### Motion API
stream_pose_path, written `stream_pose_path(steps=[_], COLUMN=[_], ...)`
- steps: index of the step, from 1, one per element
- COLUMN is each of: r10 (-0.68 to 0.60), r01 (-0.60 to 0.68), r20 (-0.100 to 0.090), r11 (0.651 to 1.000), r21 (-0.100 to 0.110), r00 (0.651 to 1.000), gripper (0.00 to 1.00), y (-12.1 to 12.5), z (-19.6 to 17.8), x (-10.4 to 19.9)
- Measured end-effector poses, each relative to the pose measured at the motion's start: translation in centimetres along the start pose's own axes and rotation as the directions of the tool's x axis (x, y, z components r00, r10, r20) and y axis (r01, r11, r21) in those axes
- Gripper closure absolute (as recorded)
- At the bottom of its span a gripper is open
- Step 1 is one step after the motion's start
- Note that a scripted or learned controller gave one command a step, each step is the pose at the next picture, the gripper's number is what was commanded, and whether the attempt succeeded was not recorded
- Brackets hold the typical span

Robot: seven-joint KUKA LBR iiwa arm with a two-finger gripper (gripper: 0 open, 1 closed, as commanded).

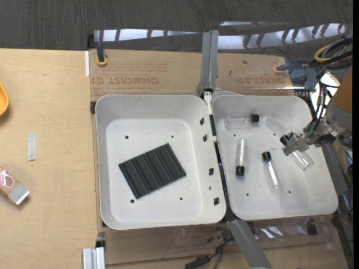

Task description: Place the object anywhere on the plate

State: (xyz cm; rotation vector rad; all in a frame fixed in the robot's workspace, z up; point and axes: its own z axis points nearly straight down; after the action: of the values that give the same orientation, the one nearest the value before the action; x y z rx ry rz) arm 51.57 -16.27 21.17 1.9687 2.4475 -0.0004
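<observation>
The right bin point(314, 203) holds four clear vials. One vial with a black cap point(244, 119) lies near the upper edge of that bin. A second vial point(240, 158) lies near the bin's left wall, cap toward the bottom of the frame. A third vial point(270, 168) lies just right of it, cap toward the top. A fourth clear vial point(303, 159) lies at the right of the bin, directly at the gripper point(293, 143).

Handling judgement: the vials appear light, rigid, smooth and round. They are likely to roll or slip under a glancing contact. Grasp across the barrel near mid-length, fingers square to the long axis, with moderate force in case the wall is brittle.

The plate is the dark ribbed rectangular plate point(152, 170), lying flat and tilted in the centre of the left bin point(112, 206), well apart from all vials.

The arm enters from the right edge of the frame, wrist low over the right side of the right bin. The gripper sits just above and left of the fourth vial, touching or nearly touching it. Whether the fingers are apart or closed cannot be told, and no vial is visibly between them.
</observation>
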Motion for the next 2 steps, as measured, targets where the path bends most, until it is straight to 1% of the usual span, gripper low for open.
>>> stream_pose_path(steps=[1,2], r10=[-0.004,-0.121], r01=[0.004,0.121], r20=[0.000,0.001], r11=[1.000,0.993], r21=[0.002,0.001], r00=[1.000,0.993], gripper=[1.00,1.00], y=[6.7,14.3], z=[-3.4,1.5], x=[7.2,10.9])
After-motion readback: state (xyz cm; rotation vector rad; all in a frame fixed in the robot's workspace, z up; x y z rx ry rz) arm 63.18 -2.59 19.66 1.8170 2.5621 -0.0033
